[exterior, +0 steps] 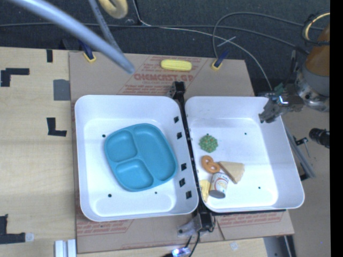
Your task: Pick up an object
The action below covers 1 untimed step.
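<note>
The right bin [268, 143] holds a green broccoli-like piece [208, 142], an orange pretzel-shaped ring [210, 164], a tan wedge [233, 170], a small can [218, 184] lying on its side and a yellow piece [204, 187] by the divider. My gripper [272, 110] hangs over the bin's upper right rim, well away from these objects, and nothing shows between its fingers.
The left bin [91, 143] carries a blue divided plate [140, 156]. A yellow banana-shaped object [176, 65] lies on the cardboard behind the bins. Cables run across the dark surface at the back. The arm's wrist [316, 74] stands at the right edge.
</note>
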### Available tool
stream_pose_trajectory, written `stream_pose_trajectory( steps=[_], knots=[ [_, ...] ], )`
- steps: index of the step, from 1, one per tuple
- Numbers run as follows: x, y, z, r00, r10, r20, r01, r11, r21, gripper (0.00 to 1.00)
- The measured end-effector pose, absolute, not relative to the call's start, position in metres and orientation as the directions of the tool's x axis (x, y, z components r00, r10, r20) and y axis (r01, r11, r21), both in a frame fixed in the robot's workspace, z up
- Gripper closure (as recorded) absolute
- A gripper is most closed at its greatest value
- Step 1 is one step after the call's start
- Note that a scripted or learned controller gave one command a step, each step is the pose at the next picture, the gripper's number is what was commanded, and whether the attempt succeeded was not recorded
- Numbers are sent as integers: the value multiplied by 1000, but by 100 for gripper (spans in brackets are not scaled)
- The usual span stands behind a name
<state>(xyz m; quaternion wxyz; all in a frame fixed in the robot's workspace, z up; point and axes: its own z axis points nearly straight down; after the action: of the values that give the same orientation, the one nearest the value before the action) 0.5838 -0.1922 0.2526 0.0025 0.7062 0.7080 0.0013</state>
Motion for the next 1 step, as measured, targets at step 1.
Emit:
stream_pose_trajectory(
  steps=[1],
  knots=[
    [589, -130, 253, -6, 1000, 1, 1000, 6, 0, 100]
  ],
)
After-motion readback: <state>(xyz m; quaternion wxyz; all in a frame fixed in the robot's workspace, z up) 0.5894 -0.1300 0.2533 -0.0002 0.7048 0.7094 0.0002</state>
